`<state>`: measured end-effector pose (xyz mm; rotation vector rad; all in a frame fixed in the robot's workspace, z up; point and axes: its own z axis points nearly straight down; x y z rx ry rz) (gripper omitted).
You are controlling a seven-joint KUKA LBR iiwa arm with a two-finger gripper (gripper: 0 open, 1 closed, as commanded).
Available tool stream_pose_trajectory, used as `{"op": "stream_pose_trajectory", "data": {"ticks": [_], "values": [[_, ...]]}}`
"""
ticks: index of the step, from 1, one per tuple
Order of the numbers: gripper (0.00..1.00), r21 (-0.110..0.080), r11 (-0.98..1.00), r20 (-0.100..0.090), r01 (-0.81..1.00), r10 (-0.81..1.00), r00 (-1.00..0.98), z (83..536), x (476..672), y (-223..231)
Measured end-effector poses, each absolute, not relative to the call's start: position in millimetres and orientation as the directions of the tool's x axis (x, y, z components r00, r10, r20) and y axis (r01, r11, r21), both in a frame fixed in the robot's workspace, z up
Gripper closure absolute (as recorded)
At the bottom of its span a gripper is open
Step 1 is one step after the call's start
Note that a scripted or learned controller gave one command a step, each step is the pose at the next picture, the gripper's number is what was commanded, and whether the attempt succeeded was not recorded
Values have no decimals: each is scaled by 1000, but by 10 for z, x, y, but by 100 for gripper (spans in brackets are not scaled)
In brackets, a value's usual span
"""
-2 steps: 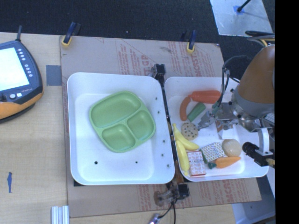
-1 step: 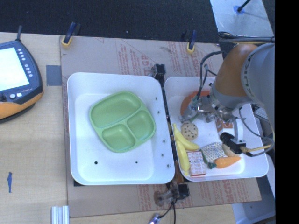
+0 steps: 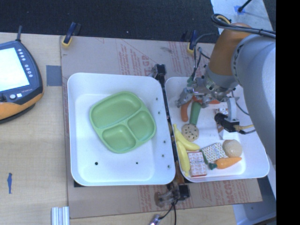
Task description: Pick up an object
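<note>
One green cucumber lies lengthwise up-down, beneath the gripper.

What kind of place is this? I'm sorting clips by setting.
Probably a robotics lab bench: a grey arm over two white bins, toy food such as a banana, and a teach pendant.

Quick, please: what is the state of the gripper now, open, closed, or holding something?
Gripper: low in the right bin, above the green vegetable and sausage; open or closed cannot be told.
</note>
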<state>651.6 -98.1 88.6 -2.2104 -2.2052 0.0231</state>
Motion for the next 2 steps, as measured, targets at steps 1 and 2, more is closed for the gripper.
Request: {"op": "stream_pose_trajectory", "data": {"ticks": [1, 2], "values": [[100, -22, 2, 2, 1000, 1000, -2, 992, 6523, -986], [100, -2, 5, 1, 1000, 1000, -5, 1928, 6284, -370]]}}
